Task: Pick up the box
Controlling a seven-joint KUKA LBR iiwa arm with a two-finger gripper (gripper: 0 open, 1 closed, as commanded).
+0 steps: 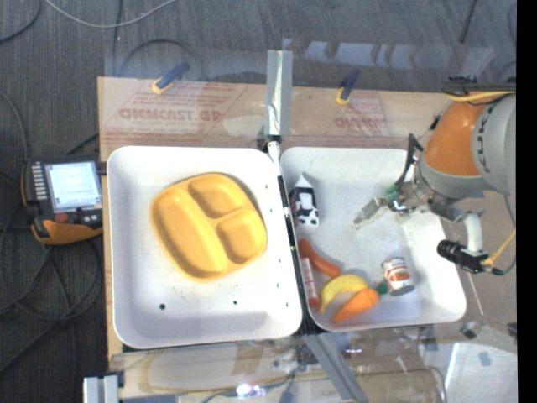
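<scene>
The box (304,206) is a small black-and-white carton lying against the left wall of the right bin (436,309). My gripper (372,211) hangs over the middle of the same bin, to the right of the box and well apart from it. The grey arm with its orange band (456,148) comes in from the right edge above the bin's far right corner. Nothing shows in the gripper.
In the right bin's near part lie a long red-orange piece (319,261), a yellow fruit (342,287), a carrot (356,304) and a small can (398,275). A yellow divided plate (210,224) fills the left bin (134,309). A handheld pendant (64,190) sits left of the bench.
</scene>
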